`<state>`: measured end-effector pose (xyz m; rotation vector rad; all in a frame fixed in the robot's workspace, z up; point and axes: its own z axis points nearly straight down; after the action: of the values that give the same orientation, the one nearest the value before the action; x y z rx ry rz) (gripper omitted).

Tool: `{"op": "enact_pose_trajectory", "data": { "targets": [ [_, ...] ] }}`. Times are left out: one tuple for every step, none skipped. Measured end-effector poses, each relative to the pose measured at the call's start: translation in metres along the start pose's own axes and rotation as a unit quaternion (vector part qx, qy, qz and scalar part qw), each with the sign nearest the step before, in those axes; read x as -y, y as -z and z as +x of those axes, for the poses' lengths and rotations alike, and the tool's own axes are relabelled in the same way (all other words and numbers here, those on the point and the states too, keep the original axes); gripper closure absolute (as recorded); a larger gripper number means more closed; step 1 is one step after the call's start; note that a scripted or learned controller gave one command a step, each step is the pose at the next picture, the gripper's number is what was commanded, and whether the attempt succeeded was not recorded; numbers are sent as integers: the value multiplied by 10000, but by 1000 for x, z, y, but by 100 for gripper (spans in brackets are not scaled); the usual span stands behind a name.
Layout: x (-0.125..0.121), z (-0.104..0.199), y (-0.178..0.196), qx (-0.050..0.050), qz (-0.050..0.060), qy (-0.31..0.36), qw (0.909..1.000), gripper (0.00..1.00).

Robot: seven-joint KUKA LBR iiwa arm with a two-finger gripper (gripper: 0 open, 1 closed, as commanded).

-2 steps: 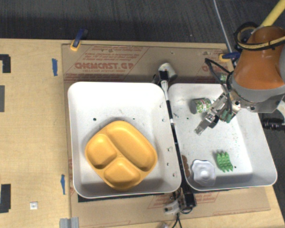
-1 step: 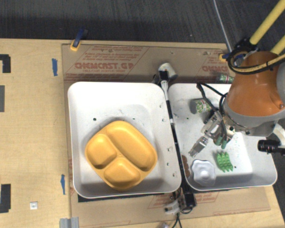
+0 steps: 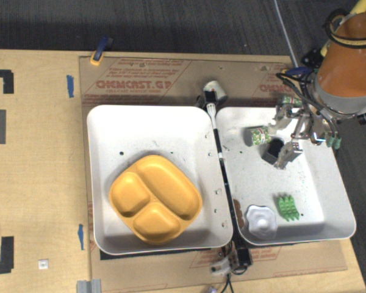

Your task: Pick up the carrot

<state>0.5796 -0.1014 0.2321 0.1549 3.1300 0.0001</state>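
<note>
My gripper (image 3: pixel 291 146) hangs low over the upper middle of the right bin (image 3: pixel 335 191), under the orange band of the arm (image 3: pixel 348 60). A small black object (image 3: pixel 271 151) lies just left of it, touching or nearly so. A greenish round piece (image 3: pixel 257 135) sits further up and left. Nothing orange and carrot-shaped can be made out in either bin from this angle; the gripper and wrist cover part of the right bin's floor.
A ridged green piece (image 3: pixel 287 207) and a white cup-like object (image 3: pixel 260 219) lie near the right bin's front edge. A yellow divided plate (image 3: pixel 155 198) takes up the left bin (image 3: pixel 110 133). Cables (image 3: pixel 296 78) hang by the wrist.
</note>
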Motion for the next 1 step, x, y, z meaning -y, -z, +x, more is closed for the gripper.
{"op": "enact_pose_trajectory", "data": {
  "targets": [
    [-29,61,-47,-29,-1,-584,9983,0]
  ]
}}
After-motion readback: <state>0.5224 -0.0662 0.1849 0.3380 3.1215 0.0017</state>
